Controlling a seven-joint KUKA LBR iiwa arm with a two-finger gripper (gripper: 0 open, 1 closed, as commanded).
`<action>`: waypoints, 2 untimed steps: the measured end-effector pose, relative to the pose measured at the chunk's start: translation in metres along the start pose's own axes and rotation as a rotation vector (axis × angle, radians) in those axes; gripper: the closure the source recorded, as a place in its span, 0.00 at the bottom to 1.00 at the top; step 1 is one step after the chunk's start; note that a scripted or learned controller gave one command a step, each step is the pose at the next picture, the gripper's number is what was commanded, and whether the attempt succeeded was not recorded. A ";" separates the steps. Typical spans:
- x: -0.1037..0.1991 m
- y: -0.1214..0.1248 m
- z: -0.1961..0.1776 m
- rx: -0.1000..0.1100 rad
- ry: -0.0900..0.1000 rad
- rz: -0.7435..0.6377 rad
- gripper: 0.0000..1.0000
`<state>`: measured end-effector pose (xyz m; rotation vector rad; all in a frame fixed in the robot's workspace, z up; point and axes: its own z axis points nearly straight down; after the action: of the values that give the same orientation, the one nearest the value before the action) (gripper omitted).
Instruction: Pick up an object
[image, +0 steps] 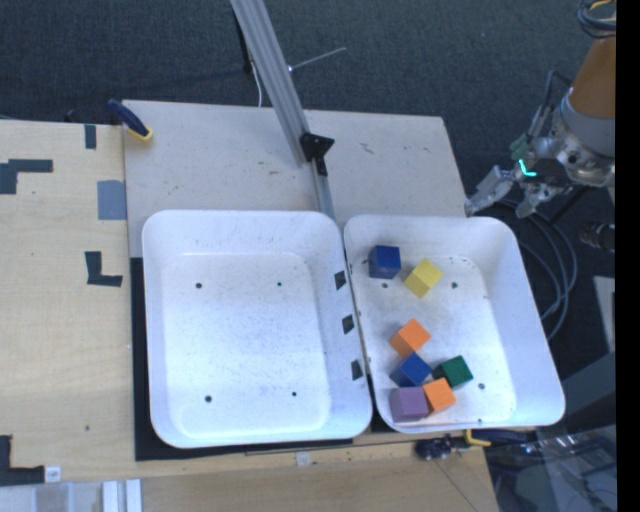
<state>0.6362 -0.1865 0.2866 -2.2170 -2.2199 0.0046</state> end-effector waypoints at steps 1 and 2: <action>0.000 0.001 -0.003 -0.004 -0.002 -0.001 0.00; 0.005 -0.006 0.044 0.001 -0.001 -0.001 0.00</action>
<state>0.6299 -0.1818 0.2426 -2.2165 -2.2207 0.0068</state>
